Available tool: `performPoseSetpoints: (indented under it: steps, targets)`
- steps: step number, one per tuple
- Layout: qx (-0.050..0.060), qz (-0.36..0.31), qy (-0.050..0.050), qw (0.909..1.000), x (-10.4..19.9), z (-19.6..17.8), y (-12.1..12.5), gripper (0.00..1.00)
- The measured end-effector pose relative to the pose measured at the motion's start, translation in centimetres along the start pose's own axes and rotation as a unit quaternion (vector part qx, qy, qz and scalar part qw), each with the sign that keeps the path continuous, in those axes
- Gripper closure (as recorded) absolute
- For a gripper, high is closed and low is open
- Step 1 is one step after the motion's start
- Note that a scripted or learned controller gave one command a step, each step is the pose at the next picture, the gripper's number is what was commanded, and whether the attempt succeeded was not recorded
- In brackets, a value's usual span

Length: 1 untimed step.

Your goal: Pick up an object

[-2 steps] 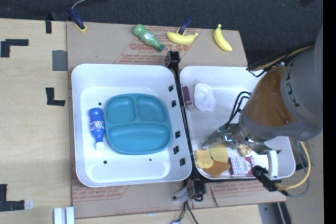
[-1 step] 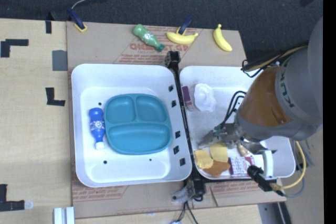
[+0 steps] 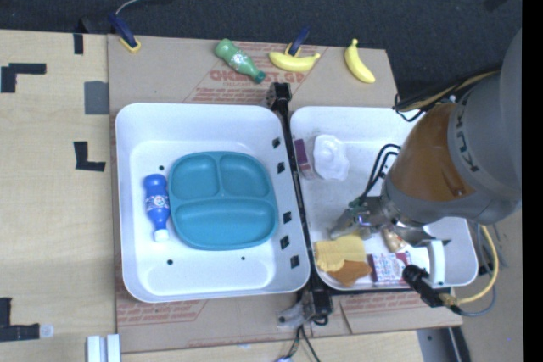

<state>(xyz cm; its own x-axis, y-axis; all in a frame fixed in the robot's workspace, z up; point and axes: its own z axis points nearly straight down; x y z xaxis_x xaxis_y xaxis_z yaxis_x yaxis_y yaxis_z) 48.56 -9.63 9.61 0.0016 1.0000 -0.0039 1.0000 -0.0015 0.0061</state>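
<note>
The grey arm with its orange band reaches in from the right and hangs low over the right white bin [image 3: 441, 263]. Its two-finger gripper [image 3: 361, 216] points toward the bin's middle, metal fingers [image 3: 344, 223] spread apart with nothing between them, just above a yellow-and-tan sandwich-shaped toy [image 3: 344, 258] that lies against the bin's near wall. Just right of that toy sits a small white-and-red printed packet [image 3: 389, 267], partly under the wrist. Farther back in the same bin rests a crumpled clear plastic cup [image 3: 330, 157], and a slim dark purple stick [image 3: 300, 155] lies along the dividing wall.

The left white bin [image 3: 136, 182] holds a teal plastic divided plate [image 3: 223, 199] in its middle, with a small blue bottle with a white cap [image 3: 155, 206] touching the plate's left edge.

Behind the bins, on the brown cardboard sheet [image 3: 170, 72], lie a green toy bottle [image 3: 239, 60], a yellow toy banana [image 3: 293, 60] under a blue clamp, and a second yellow banana [image 3: 359, 64] well to the right.
</note>
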Motion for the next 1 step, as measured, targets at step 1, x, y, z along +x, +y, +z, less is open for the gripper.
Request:
performPoseSetpoints:
  steps: [1]
  targets:
    - [0.003,-0.002,0.002,1.0000,3.88,-8.82,4.33,1.00]
